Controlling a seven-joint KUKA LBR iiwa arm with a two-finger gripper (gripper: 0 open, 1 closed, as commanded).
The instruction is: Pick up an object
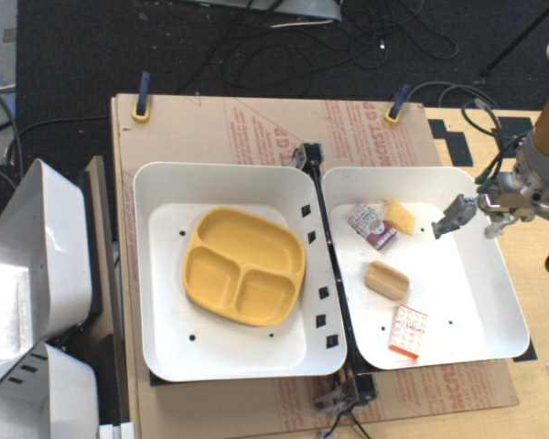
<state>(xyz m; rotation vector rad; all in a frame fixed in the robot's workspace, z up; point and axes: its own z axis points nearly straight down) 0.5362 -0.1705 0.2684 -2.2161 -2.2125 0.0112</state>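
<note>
Cardboard covers the worktop [256, 126], and on it sit two white bins side by side. The left bin [156, 245] holds a yellow divided plate [242, 265]. The right bin [467, 282] holds four small things: a purple-and-white packet [372, 225] touching a yellow block [401, 217] near the far wall, a tan roll [386, 280] in the middle, and a red-and-white box [407, 330] near the front edge.

The arm [535, 167] reaches in from the right and its jaws hang over the right bin's far right part, near the yellow block but apart from it. We cannot tell whether the jaws are spread or pressed together, and we see nothing between them.

We judge the packet and block the riskiest targets. Because they touch, a descent there could land one side on the wrong item and push both away. The roll looks rounded, so we think it might squirt out sideways. The box lies flat, and we expect the jaws could slide over it without catching an edge.
</note>
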